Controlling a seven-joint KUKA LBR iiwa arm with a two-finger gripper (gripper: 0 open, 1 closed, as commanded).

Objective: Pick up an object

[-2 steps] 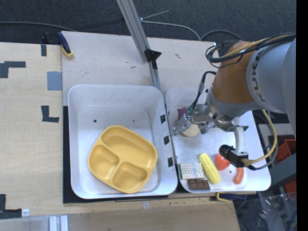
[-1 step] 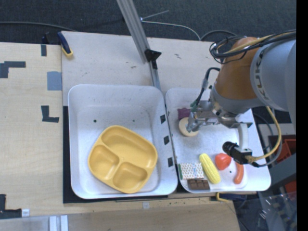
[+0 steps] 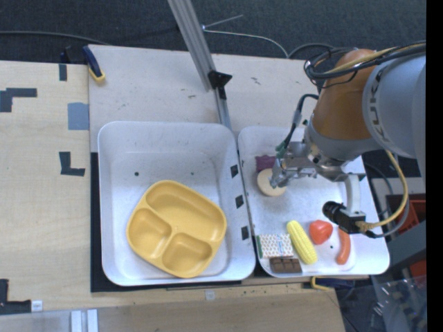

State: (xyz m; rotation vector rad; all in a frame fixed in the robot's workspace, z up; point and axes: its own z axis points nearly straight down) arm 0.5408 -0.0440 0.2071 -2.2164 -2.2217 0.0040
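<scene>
My gripper (image 3: 278,177) hangs over the upper left part of the right bin (image 3: 367,254), right above a round beige object (image 3: 270,185) that its tip partly covers. A small dark purple item (image 3: 264,162) lies just behind that. Toward the front of the bin lie a yellow corn cob (image 3: 302,241), a red tomato-like piece (image 3: 320,232), an orange-red piece (image 3: 343,247), a patterned packet (image 3: 275,245) and a brown block (image 3: 284,264). The grey and orange arm (image 3: 346,109) hides the bin's upper right.
The left bin (image 3: 118,151) holds a yellow divided plate (image 3: 177,227). A metal pole (image 3: 194,33) slants over the bench behind the bins. A black cable clip (image 3: 340,214) hangs off the arm above the red piece.
</scene>
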